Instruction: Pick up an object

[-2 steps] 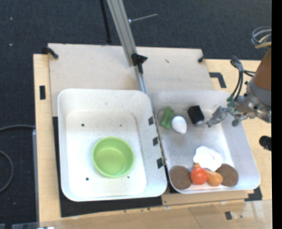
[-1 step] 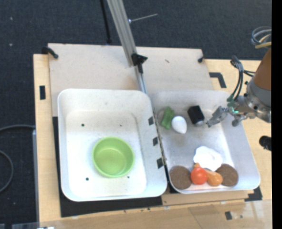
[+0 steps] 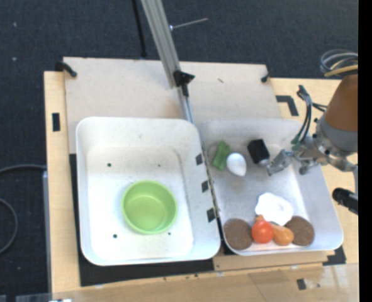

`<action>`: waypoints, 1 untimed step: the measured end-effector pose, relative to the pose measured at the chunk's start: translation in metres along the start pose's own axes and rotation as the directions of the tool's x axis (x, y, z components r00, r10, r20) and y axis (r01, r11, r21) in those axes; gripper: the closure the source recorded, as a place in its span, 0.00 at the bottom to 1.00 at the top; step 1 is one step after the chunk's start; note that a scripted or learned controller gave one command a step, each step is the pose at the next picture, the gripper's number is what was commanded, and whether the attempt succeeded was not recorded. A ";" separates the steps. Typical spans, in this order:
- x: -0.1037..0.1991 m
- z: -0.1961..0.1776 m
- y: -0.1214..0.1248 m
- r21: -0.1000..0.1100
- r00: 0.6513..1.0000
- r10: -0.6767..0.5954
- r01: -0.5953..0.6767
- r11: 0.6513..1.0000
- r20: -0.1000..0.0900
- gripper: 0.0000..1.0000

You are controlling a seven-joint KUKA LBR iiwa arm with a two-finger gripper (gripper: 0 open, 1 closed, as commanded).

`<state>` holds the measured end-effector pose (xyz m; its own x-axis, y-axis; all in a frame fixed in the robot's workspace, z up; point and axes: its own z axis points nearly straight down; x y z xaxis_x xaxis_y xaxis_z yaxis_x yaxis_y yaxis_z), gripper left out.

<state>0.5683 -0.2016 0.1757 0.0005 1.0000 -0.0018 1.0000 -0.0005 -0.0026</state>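
White bins: two shallow trays sit side by side on the worktop [image 3: 56, 168]; the left bin [image 3: 97, 137] fills centre-left of the frame, the right bin [image 3: 327, 212] sits centre-right.
Left bin contents: one green bowl [image 3: 149, 207], upright, in the lower middle.
Right bin, upper part: a green leafy toy [image 3: 220, 155] beside a white egg-shaped piece [image 3: 236, 164], the two touching or nearly so; a small black block [image 3: 258, 151] just to their right.
Right bin, lower part: a white lumpy object [image 3: 274, 207] above a row along the bottom wall, made up of a brown disc [image 3: 238, 232], a red tomato-like ball [image 3: 262, 232], an orange piece [image 3: 283, 234] and a second brown disc [image 3: 302, 230], all crowded together.
Arm: enters from the right edge, orange band at upper right, wrist over the right bin's upper right corner.
Pincer [image 3: 279, 164]: hangs just right of the black block, nothing visible between its fingers; how wide it stands I cannot tell, the metal parts blur together.
Step in hand: approach, as I judge it; no object is lifted.
Nearest candidate: the black block, close to the pincer's left.
Next move calls for: a short shift toward the upper left, a descent over the block, then closing squarely so it does not skid into the egg piece.
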 end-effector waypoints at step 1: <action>0.000 0.042 0.005 -0.001 1.000 0.001 -0.001 1.000 0.000 0.00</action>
<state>0.5736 -0.2019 0.1336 0.0015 1.0000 -0.0016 1.0000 -0.0015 -0.0012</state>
